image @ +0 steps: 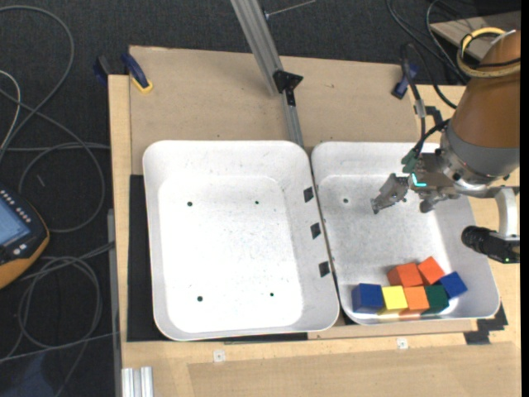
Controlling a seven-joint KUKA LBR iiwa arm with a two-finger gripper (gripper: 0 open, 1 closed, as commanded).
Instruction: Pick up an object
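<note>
Several small blocks are clustered in the right bin's (347, 222) front right corner: a blue one (368, 296), a yellow one (394, 298), orange ones (406, 275), a green one (437, 302) and another blue one (452, 284). My gripper (403, 205) hangs over the middle of the right bin, behind the cluster and apart from it. It is open, with nothing between its fingers. The grey and orange arm (488, 114) comes in from the right and hides the bin's back right corner.
The left bin (223, 238) lies beside the right one, with a black-clipped divide (316, 230) between them. A slanted metal rail (264, 48) crosses the back of the bench. Cables lie on the floor at the left.
</note>
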